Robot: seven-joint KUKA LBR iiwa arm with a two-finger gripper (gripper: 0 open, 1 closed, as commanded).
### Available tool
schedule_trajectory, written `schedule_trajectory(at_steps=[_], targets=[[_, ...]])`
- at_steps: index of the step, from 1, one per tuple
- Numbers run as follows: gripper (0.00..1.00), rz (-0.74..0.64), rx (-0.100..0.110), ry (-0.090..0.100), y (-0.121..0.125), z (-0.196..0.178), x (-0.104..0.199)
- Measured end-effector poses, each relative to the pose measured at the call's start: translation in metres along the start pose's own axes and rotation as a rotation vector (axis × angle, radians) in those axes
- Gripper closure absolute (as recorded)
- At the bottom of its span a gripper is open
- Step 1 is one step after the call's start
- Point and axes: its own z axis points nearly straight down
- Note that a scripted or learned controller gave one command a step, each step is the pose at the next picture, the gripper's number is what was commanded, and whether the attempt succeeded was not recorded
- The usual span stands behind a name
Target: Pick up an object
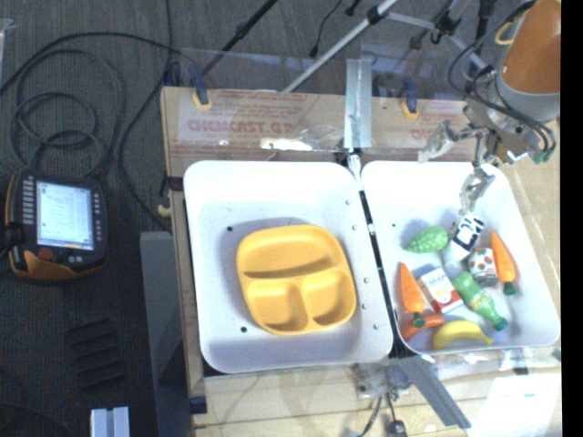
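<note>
The right bin (pixel 401 189) holds a cluster of toy items near its front. Among them are a green leafy vegetable (pixel 428 239), a small black-and-white box (pixel 467 232), a red-and-white cube (pixel 481 264) and an orange carrot (pixel 503 260). A second carrot (pixel 412 289), a small carton (pixel 439 288), a green bottle (pixel 478 299) and a yellow banana (pixel 460 335) lie closer to the front. My gripper (pixel 474 188) hangs above the bin's back right part, just above the black-and-white box. I see nothing held in it.
A yellow divided tray (pixel 296 278) lies in the left bin (pixel 209 244). A raised divider (pixel 364 235) separates the two bins. Tripod legs and cables stand behind the bench, and a tablet (pixel 59 221) lies on the floor at the left.
</note>
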Motion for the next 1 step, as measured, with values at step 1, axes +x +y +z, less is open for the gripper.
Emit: schedule_trajectory(at_steps=[1], targets=[[0.00, -0.123, -0.001, 0.001, 0.0006, -0.0026, -0.0002]])
